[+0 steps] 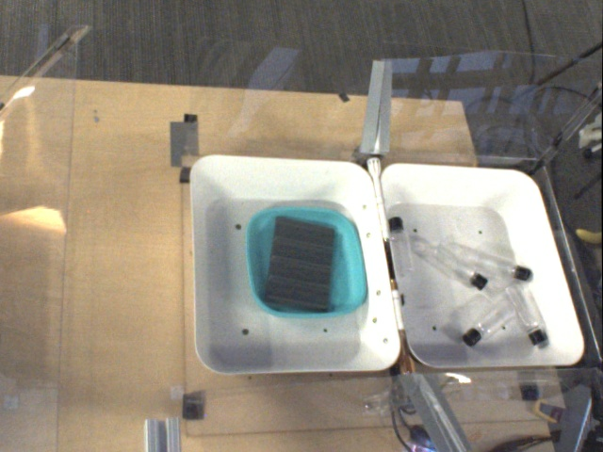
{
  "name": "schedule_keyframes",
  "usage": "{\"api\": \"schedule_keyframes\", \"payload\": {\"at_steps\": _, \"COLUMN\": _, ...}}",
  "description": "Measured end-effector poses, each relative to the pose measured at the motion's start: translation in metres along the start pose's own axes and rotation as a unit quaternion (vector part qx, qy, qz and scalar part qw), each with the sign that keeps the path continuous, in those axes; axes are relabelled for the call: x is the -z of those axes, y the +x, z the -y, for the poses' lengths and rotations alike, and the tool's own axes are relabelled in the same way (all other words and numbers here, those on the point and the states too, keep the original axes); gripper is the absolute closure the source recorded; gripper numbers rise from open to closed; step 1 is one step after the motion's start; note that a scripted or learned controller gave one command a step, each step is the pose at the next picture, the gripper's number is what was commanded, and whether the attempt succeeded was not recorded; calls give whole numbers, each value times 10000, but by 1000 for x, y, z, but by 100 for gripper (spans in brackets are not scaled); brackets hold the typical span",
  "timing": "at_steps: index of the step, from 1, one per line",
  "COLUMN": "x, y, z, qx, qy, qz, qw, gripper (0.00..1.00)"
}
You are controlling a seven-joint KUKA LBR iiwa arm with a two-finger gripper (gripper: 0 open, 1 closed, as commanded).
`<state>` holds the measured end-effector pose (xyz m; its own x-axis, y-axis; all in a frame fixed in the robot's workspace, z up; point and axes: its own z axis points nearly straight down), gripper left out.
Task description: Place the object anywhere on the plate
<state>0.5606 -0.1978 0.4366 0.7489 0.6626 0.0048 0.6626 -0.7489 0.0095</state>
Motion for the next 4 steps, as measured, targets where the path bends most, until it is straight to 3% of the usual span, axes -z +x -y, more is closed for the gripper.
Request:
{"api": "schedule_keyframes", "payload": {"at_steps": 1, "x": -1, "y": 37, "z": -36, "qx": 28, "qy": -4, "qz": 3, "qw": 10000, "gripper": 0}}
{"api": "schedule_keyframes", "payload": {"at_steps": 3, "x": -1, "y": -11, "z": 0, "qx": -1003, "qy": 4, "qz": 5, "qw": 9950, "gripper": 0}}
{"api": "schedule_keyframes", "payload": {"at_steps": 4, "x": 0, "y": -36, "z": 21, "qx": -1685, "qy": 1, "qz": 5, "qw": 9857, "gripper": 0}}
